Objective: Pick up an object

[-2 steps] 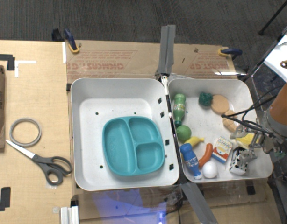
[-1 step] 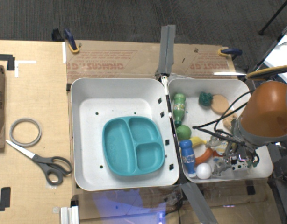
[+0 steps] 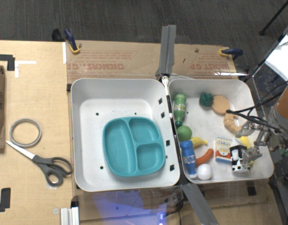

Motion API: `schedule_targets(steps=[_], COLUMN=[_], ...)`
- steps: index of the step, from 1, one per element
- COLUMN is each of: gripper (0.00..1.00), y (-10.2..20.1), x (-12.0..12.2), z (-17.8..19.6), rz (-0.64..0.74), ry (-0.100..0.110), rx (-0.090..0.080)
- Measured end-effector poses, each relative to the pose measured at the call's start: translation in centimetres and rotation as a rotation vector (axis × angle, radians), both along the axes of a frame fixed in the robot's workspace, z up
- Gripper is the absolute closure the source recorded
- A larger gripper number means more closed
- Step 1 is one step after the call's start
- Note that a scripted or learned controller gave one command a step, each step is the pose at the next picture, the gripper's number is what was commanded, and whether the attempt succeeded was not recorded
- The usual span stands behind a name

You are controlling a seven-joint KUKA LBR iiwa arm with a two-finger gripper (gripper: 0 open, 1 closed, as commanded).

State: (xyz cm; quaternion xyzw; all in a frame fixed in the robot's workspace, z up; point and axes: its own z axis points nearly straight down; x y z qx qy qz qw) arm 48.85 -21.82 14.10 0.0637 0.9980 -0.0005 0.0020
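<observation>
Bench: wooden work surface (image 3: pixel 36 93) is carrying two shallow white bins side by side, with cardboard sheeting behind them and grey carpet beyond.
Left bin: white tub (image 3: pixel 83 102) is holding a teal divided plate (image 3: pixel 133 146), three compartments, lying flat and slightly rotated.
Right bin: white tub (image 3: pixel 245 89) is holding the clutter of toy items from which one is to be picked.
Arm: grey arm is reaching in from the right edge, its cables trailing across the right bin's near corner.
Gripper: two-finger gripper (image 3: pixel 251 150) is hovering low at the right bin's near right corner; whether its fingers are wide or narrow cannot be told, and nothing is visibly being held.
Likely target: black-and-white toy (image 3: pixel 238 162), possibly a cow figure, is sitting just beside the gripper, near the bin's front wall.
Target look: small, blocky, boldly patched in black and white; finer detail is too small to tell.
Target handling: judged to be light, stiff plastic, somewhat slippery, not fragile; it is best taken across its narrow body, though the nearby wall is crowding the approach.
Neighbours: small printed carton (image 3: pixel 223 149) is lying just left of the toy; yellow piece (image 3: pixel 244 141) is resting above it.
Other items: green bottle (image 3: pixel 179 108), blue bottle (image 3: pixel 187 156), white ball (image 3: pixel 205 172).
Off-bench tools: scissors (image 3: pixel 41 162), tape roll (image 3: pixel 25 131).
</observation>
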Motion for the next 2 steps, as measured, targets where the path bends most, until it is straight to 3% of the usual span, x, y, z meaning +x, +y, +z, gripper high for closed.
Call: schedule_targets(steps=[1, 2], gripper=[0.0, 0.0], y=[4.1, 8.9], x=[-0.6, -0.5], z=[-4.2, -4.2], rz=[-0.011, 0.039], ry=[-0.01, -0.016], rx=[-0.003, -0.004])
